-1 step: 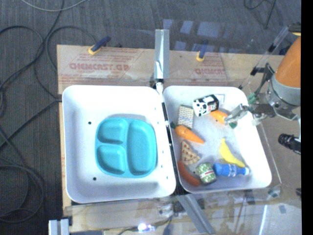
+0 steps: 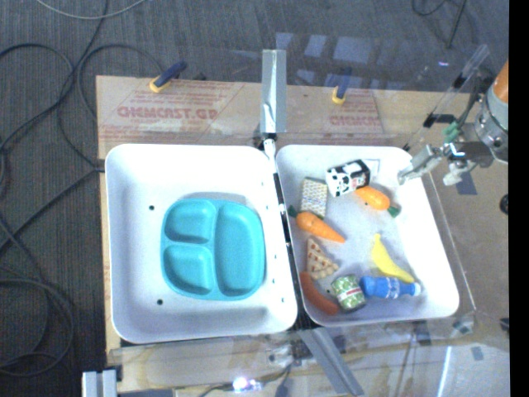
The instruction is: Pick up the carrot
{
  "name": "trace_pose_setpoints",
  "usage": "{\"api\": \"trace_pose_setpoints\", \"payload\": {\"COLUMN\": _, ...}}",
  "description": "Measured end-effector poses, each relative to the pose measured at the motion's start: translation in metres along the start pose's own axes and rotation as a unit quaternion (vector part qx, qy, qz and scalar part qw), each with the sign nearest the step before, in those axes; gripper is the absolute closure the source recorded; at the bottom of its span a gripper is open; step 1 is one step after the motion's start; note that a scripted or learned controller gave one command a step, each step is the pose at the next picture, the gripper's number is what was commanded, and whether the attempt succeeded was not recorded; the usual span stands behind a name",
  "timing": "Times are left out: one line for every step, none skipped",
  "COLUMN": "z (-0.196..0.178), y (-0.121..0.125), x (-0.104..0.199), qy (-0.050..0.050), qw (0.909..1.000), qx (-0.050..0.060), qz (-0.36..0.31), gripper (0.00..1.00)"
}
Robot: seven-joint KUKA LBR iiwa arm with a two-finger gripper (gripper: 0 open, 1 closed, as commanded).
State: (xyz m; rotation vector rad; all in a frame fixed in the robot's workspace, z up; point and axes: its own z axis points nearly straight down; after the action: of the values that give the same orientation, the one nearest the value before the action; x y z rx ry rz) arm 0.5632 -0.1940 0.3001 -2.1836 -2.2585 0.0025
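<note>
While hanging with gripper (image 2: 434, 170) at the right bin's (image 2: 442, 255) far corner, fingers (image 2: 413, 169) apart and bare, at approach only: next, reach left and down over the carrot (image 2: 320, 227) lying mid-bin near the left wall, then close across it.

Carrot (image 2: 320, 227) among toys, right bin (image 2: 442, 246)
</note>
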Motion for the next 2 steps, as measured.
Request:
{"api": "trace_pose_setpoints", "payload": {"z": 0.176, "y": 0.018, "x": -0.002, "qy": 0.001, "qw": 1.0, "qx": 0.001, "qz": -0.009, "gripper": 0.0}}
{"api": "trace_pose_setpoints", "payload": {"z": 0.212, "y": 0.074, "x": -0.013, "qy": 0.002, "qw": 0.9996, "qx": -0.003, "qz": 0.028, "gripper": 0.0}}
